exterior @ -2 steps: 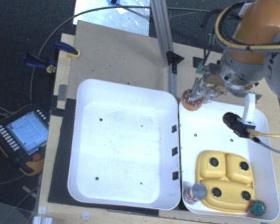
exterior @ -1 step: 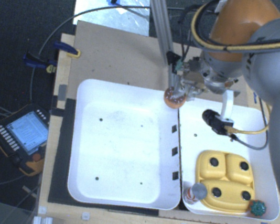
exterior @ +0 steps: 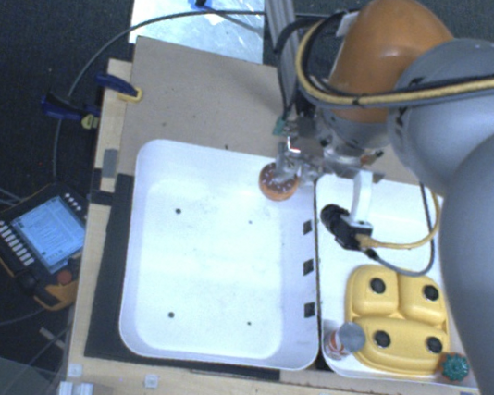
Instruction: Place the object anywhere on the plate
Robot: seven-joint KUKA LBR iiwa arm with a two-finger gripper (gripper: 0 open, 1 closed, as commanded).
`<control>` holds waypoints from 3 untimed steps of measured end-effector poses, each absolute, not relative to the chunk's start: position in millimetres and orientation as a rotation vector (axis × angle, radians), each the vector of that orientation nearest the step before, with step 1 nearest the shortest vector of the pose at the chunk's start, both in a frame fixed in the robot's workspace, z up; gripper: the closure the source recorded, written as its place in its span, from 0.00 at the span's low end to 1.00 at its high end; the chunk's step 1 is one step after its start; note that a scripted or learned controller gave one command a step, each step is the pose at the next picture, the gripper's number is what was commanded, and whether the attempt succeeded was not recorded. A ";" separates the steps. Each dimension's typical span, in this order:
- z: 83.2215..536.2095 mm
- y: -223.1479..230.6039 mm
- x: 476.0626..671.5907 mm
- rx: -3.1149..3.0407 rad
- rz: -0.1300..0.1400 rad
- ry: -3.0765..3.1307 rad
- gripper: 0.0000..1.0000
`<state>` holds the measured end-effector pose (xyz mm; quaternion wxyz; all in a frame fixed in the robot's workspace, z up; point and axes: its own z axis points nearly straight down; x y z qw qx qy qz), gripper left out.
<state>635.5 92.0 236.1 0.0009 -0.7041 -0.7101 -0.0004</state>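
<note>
Camera view. Looked down at a slant on two white bins side by side, and took the yellow plate (exterior: 393,320) in the right bin (exterior: 392,202) as the mark for every place. Found that plate, moulded in rounded lobes with dark dots in its hollows, at the near end of its bin. Found the gripper (exterior: 282,165) up and to the left of the plate, well apart from it, over the far right corner of the left bin (exterior: 207,270). Saw a small round brownish object (exterior: 277,186) directly under the gripper's tip, equally far from the plate. Could not tell the gripper's state: apart, together or clamped on the object. Noted a small grey piece (exterior: 350,337) just beside the plate's near left corner and a small green piece (exterior: 455,368) at its near right corner. Spotted a handheld pendant (exterior: 39,237) with a lit screen far to the left of the plate, off the bench.
</note>
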 end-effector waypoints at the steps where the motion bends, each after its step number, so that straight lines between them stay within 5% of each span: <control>1: 218.1 139.8 623.6 -2.210 -0.001 -2.230 1.00; 2: 233.8 157.3 618.3 -2.214 -0.004 -2.229 1.00; 3: 233.0 156.3 618.3 -2.215 -0.003 -2.227 0.00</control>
